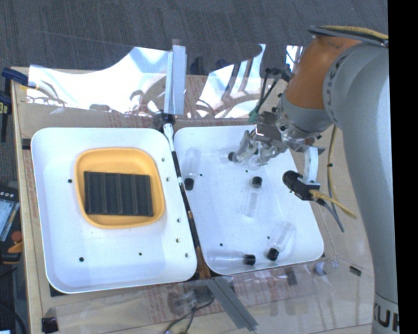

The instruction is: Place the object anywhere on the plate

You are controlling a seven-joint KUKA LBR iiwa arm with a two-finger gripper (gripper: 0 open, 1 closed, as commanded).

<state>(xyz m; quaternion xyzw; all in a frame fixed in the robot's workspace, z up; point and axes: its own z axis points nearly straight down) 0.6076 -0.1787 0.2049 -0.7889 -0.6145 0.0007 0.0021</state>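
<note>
Right now the hand [253,152] hovers low in the right bin [217,197], well right of the yellow plate [118,186]; whether it grips anything I cannot tell. Clear vials [250,199] lie scattered beneath: descend squarely over one.

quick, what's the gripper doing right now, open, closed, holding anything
Gripper: cannot be told; it sits over the far part of the right bin, above the clear vials, with nothing visibly held.

bright even overhead light, glare on the foil backing [144,66], soft slightly grainy focus, faint shadows
</note>
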